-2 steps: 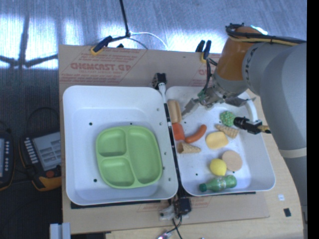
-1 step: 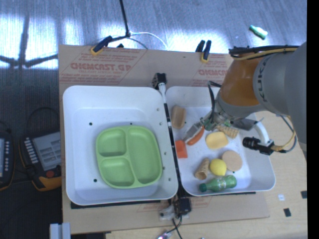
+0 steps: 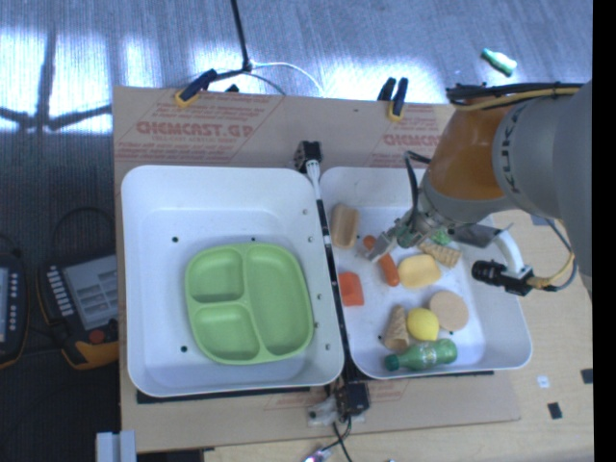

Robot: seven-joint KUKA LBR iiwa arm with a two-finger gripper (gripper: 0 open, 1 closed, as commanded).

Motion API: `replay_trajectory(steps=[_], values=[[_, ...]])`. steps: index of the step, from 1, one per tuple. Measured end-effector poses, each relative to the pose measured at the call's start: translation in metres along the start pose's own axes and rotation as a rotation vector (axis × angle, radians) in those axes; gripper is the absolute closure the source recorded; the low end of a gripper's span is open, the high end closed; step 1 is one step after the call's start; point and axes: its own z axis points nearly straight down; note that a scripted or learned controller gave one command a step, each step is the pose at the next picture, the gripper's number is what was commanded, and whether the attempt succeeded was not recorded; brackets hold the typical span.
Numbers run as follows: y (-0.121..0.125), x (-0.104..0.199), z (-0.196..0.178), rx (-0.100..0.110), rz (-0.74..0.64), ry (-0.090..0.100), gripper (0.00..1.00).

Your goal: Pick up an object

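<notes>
Grey-and-orange, the arm (image 3: 520,152) hangs over the right bin (image 3: 505,349), its end effector (image 3: 412,231) low among the toys; whether it is released or clenched cannot be told. Nearest it, at about five o'clock, lies the orange carrot (image 3: 388,270), long axis running eleven to five, with the yellow piece (image 3: 419,271) just beyond.

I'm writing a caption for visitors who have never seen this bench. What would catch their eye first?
The grey and orange arm looms in from the right, its gripper low over the right bin amid a jumble of small toy foods, such as a yellow lemon and a green bottle. In the left bin lies one green divided plate.
</notes>
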Motion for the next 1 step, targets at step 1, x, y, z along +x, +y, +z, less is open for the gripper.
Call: replay_trajectory(steps=[1], values=[[-0.0103,0.006,0.0092,-0.003,-0.33,-0.002,1.0]])
